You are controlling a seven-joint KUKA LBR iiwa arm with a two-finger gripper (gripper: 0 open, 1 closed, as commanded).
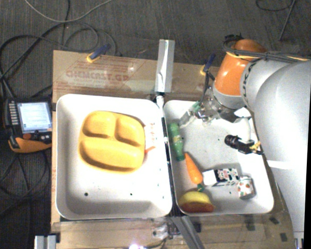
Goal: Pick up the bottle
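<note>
The bottle (176,141) is green and lies along the left wall of the right bin (260,205), its cap end pointing to the back. My gripper (196,114) hangs over the back of that bin, a short way behind and to the right of the bottle. It is open, and nothing sits between its fingers. The orange band (232,76) and the grey arm rise to the right of it.
An orange carrot (193,170) lies just in front of the bottle, with a yellow-red fruit (195,201) at the front wall. Two small cartons (226,176) (246,187) lie at the front right. A yellow divided plate (113,141) sits in the left bin (68,195).
</note>
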